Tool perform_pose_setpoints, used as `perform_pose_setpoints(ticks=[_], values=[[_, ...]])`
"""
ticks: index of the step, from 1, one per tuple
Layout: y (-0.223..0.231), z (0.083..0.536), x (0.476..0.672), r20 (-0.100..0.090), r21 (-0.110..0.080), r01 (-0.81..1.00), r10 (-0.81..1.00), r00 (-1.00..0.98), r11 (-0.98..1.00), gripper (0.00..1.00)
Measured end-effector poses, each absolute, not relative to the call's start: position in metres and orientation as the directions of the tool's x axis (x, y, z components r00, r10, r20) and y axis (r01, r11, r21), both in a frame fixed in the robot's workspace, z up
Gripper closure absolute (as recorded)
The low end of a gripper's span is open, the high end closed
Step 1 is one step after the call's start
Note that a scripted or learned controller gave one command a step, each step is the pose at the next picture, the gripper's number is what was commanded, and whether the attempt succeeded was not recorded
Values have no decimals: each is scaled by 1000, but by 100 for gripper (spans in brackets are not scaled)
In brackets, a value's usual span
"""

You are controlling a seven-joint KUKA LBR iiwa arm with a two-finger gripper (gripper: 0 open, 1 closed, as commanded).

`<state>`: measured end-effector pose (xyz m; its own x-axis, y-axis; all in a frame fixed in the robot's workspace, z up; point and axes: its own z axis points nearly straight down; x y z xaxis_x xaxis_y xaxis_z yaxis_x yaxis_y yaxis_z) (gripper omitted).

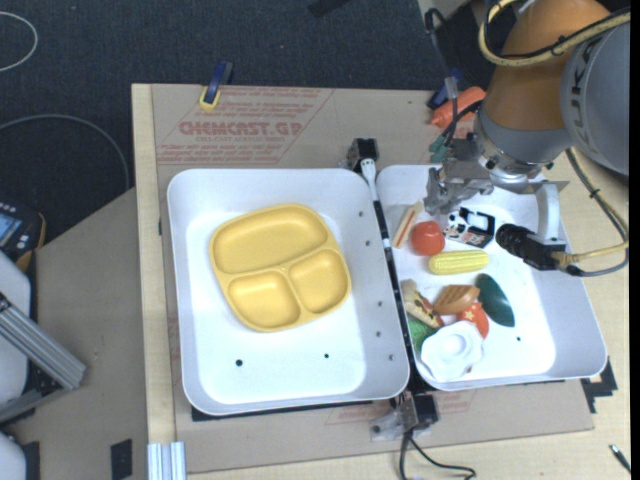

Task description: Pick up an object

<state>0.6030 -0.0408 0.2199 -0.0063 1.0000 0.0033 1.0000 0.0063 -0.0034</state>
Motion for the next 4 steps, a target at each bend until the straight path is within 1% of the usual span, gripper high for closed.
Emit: perform_pose_setpoints(ticks=[1,2,4], values=[[17,223,586,4,-3,1000,1000,-7,7,100],[45,215,594,1,0,1000,1000,-4,4,100],[41,216,585,1,-3,1000,1000,1,-1,100]])
